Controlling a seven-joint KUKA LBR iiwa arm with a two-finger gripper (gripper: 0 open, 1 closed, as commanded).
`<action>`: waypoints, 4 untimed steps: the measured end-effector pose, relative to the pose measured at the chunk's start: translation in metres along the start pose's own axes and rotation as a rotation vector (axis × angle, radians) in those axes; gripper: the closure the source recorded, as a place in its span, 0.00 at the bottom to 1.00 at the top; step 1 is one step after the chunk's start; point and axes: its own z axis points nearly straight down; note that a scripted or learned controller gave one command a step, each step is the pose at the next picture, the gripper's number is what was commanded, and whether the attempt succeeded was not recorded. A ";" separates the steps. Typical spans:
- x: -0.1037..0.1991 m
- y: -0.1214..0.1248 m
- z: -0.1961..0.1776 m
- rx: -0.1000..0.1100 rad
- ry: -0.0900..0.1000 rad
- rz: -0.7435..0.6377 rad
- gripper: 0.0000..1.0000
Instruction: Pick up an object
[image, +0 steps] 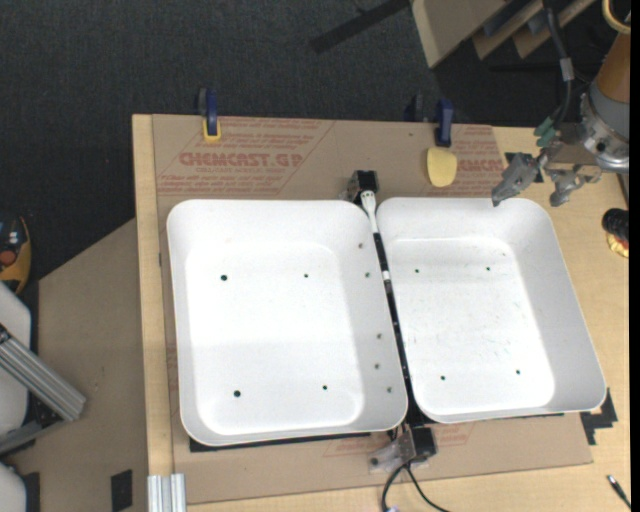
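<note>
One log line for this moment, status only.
tool: above right bin's far right corner | yellow object: on board beyond bins | grasp: none seen

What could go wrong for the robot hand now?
1. The gripper hangs over the far right corner of the right bin, near its rim, so it might bump the rim going down.
2. The yellow object lies on the board outside both bins, beside a blue clamp, so a grab there might hit the clamp.

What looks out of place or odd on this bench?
A small pale yellow object lies on the brown board behind the right bin, outside both bins. The end effector sits by that bin's far right corner, beside the object and apart from it.
</note>
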 end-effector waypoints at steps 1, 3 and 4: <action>0.000 0.001 -0.011 -0.004 -0.001 -0.001 1.00; 0.120 -0.016 -0.107 -0.021 0.000 -0.007 1.00; 0.180 0.023 0.030 0.010 0.002 -0.006 1.00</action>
